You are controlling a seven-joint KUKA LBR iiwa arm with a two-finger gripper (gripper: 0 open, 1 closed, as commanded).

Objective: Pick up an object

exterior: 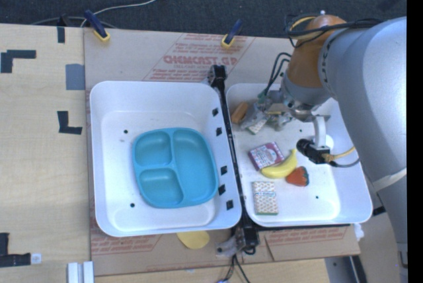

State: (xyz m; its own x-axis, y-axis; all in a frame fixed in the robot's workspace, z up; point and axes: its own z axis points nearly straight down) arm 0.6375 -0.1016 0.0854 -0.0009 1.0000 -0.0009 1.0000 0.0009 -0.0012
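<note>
My gripper (269,114) is low over the far left part of the right bin (344,205), below the orange band of the arm. Just to its left lie a brown item (239,111) and a pale flat piece (256,123), both close against it. Whether either one is held cannot be seen. Nearer the front lie a pink packet (266,155), a yellow banana (279,168), a red strawberry-like piece (299,176) and a small patterned box (265,197).
The left bin (106,143) holds a blue divided plate (175,166). A black divider with clips runs between the bins. A yellow disc (193,239) peeks out under the left bin's front edge. The arm's grey bulk covers the right bin's far right side.
</note>
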